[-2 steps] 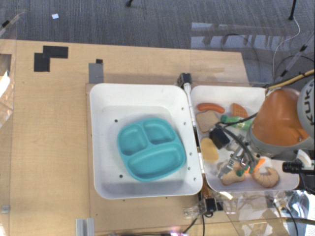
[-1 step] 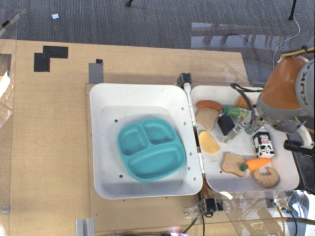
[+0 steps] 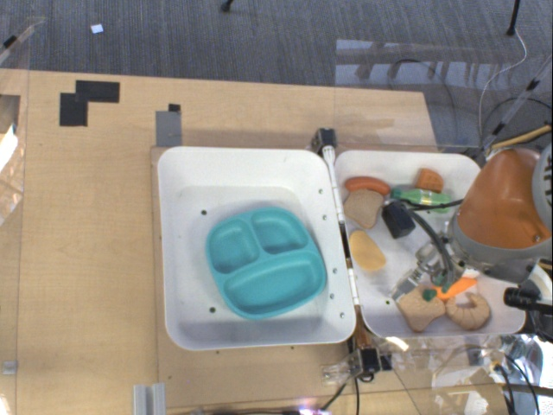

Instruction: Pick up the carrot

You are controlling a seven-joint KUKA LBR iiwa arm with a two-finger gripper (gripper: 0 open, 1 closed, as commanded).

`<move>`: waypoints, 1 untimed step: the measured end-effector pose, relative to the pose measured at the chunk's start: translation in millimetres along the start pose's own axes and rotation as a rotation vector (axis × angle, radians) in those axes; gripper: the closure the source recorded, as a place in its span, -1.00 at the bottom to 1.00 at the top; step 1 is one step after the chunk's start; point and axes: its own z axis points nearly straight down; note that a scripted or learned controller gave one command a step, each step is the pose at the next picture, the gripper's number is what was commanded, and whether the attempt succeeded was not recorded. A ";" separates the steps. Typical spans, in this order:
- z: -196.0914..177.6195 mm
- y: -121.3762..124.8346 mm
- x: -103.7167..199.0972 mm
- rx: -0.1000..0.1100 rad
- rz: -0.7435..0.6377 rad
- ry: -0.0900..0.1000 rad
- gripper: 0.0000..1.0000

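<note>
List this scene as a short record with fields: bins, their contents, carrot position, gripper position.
left bin: holds a teal divided plate
right bin: holds toy foods, among them a sausage, a bread slice and a carrot
carrot: near the front right of the right bin, between two tan pieces
gripper: low over the right bin, right beside the carrot
grasp: cannot tell

No readable text, label, brand, number or sign appears anywhere. The black patches (image 3: 86, 99) on the bench (image 3: 78, 258) are plain shapes that carry no lettering, and the small white scrap (image 3: 97, 28) on the floor is too small to make out.
</note>
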 end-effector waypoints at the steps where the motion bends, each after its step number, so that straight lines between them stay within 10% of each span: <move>1: 0.2 -40.0 -25.9 0.000 -0.566 -0.003 -1.00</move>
